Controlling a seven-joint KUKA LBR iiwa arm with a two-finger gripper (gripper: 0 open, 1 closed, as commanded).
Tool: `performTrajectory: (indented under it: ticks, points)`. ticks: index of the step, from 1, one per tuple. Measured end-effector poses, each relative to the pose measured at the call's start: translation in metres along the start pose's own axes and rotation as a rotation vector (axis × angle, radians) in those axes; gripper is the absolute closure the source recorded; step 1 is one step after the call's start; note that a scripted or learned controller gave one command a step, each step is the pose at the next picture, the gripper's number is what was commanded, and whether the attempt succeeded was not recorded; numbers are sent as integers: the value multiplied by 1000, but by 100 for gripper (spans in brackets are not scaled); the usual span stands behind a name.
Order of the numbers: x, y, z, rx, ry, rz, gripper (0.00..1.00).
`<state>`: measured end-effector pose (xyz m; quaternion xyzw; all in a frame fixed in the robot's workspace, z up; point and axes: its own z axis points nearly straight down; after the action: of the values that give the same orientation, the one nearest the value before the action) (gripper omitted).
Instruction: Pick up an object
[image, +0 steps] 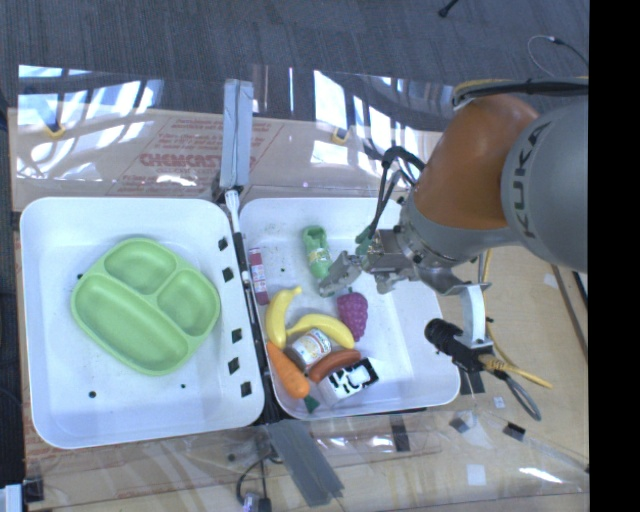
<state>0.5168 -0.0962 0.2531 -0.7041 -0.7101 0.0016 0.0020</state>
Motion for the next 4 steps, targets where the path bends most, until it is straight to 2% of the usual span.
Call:
performTrajectory:
  ticks: [1, 2, 3, 4]
  points:
    - [-53, 6, 141, -26, -10, -128, 0]
    - [-48, 42, 148, -28, -11, -157, 0]
    - [-48, 45, 135, -36, -15, -163, 100]
    - [-48, 45, 135, -36, -15, -163, 0]
